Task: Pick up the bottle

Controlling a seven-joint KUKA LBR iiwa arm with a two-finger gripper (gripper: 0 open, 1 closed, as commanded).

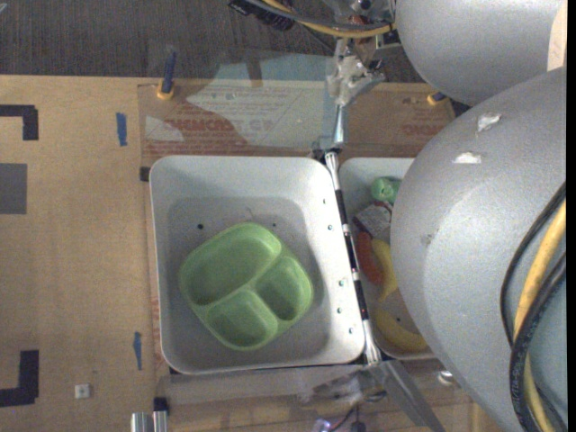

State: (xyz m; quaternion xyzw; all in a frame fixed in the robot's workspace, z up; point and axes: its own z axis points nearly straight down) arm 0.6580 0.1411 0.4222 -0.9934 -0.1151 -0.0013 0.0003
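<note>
The big grey, smooth-shelled robot arm (pixel 486 268) lies nearest the lens and covers the right side of the frame, with yellow cable running along its lower right edge. It hangs over the right-hand shallow white plastic bin (pixel 353 180), probably because the program is working among the objects there, and its bulk hides most of that bin. The gripper is somewhere beneath that mass, so I cannot tell its state or whether anything is caught in it.

What shows of the right bin is a narrow strip along its left wall, right of the frame's centre: a small pale green rounded item (pixel 386 189) at the top, a crumpled packet with a dark label (pixel 373 218) below it, a red-orange elongated piece (pixel 366 256), and a glossy yellow curved banana-like shape (pixel 393 318) reaching toward the lower edge. None of these reads clearly as a bottle; the bottle is probably under the arm, though the frame does not settle it.

The left-hand shallow white bin (pixel 171 196), in the frame's centre, holds a light green moulded plastic divided plate (pixel 245 284) with three compartments, lying flat and turned at an angle near the bin's middle. Its rounded rim looks smooth and matte. Both bins sit on a tan cardboard-covered bench (pixel 72 241) marked with black and blue tape.
</note>
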